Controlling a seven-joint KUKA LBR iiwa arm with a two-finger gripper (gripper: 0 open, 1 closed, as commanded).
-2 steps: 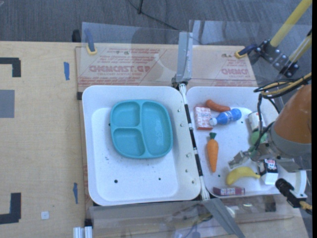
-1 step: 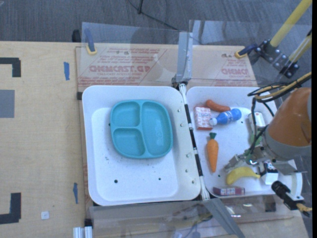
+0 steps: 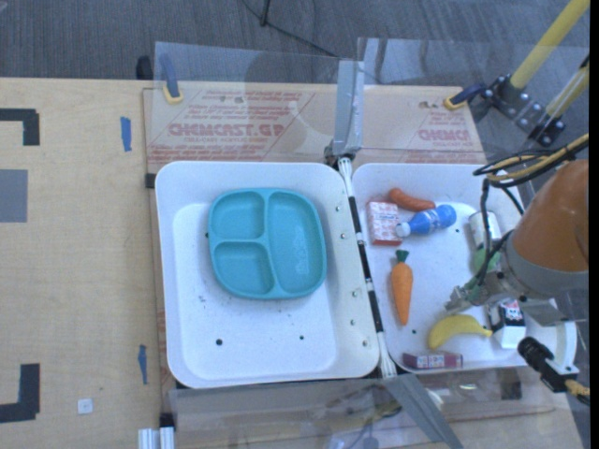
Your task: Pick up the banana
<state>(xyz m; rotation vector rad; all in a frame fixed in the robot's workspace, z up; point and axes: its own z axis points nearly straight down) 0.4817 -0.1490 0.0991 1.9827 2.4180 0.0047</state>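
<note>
One banana point(image 3: 456, 329), one carrot point(image 3: 401, 290) – right bin point(image 3: 440, 178), tool point(image 3: 465, 295) just above.

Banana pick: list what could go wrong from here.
1. The gripper sits just above the banana, not around it; closing now would likely miss.
2. The banana lies near the right bin's front wall, beside a small wrapped bar, which could get nudged or grabbed.
3. The banana's curve may let it slip out.
</note>
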